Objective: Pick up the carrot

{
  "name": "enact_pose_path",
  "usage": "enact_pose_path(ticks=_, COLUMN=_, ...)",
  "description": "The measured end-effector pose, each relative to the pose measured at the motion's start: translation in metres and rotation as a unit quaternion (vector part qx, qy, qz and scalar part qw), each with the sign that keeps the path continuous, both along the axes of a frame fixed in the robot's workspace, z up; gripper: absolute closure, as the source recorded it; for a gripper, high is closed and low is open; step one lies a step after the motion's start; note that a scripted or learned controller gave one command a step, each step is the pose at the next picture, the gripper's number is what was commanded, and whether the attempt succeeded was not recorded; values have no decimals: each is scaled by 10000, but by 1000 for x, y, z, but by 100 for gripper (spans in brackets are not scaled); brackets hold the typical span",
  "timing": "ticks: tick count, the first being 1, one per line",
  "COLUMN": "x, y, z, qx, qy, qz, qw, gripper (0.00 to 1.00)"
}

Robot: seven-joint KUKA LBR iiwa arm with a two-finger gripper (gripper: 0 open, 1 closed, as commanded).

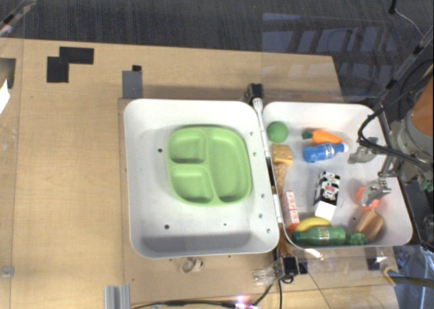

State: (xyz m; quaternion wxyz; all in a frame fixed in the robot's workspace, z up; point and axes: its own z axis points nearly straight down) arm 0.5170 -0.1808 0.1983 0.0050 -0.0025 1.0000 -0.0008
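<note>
The carrot (324, 137), orange with a green stub at its left end, lies near the back of the right bin (352, 112). It sits just above a blue bottle (324, 152). My gripper (377, 191) hangs low over the right side of this bin, to the right of the carrot and nearer the front, well apart from it. A small orange-pink object (368, 195) lies right at the gripper's tip. I cannot make out whether the gripper touches it.
The right bin also holds a green ball (277, 131), a bread piece (282, 156), a black-and-white carton (329, 189), a banana (312, 223), a green bottle (329, 236) and a brown item (369, 223). The left bin (146, 165) holds a green divided tray (207, 164).
</note>
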Motion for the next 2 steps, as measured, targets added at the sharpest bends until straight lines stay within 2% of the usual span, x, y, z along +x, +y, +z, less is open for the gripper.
enact_pose_path(ticks=1, x=61, y=-24, z=-43, qx=1, qy=1, qz=99, qw=10000, gripper=0)
enact_pose_path(ticks=2, x=125, y=-23, z=40, qx=-25, qy=-41, qz=1562, qw=9877, gripper=0)
